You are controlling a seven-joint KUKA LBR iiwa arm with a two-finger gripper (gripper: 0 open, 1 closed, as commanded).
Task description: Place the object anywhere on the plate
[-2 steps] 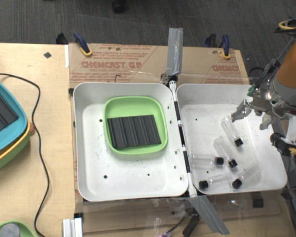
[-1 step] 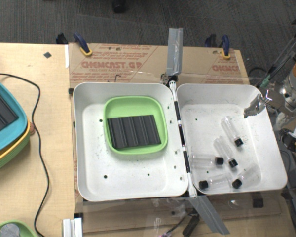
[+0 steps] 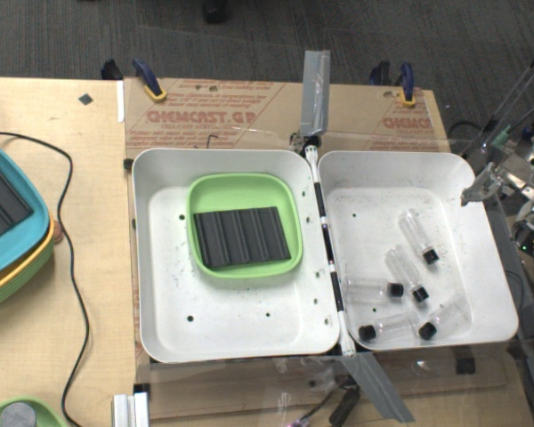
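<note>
Two shallow white plastic bins sit side by side on brown cardboard clamped to a pale wood bench. The left bin [image 3: 160, 318] has glossy walls and rounded corners, its floor speckled with small dark holes. In it sits the plate [image 3: 243, 201], a lime-green square dish with soft rounded corners and a raised rim. A dark grey ribbed mat [image 3: 242, 237], rectangular and slightly skewed, lies inside the plate.

The right bin [image 3: 481, 238] holds the task's things: several clear plastic tubes [image 3: 416, 234] with small black caps, scattered over the lower right of its floor, well apart from the plate. Being clear against white, their outlines are faint; the exact count is hard to make out.

The gripper [image 3: 474, 192] shows as grey metal at the right bin's right rim, above the tubes. It is small and partly cut off; I cannot tell its state.

A grey strip [image 3: 315, 96] stands upright behind the seam between the bins. A teal tray [image 3: 13, 212] and a black cable [image 3: 71, 265] lie at the left.
</note>
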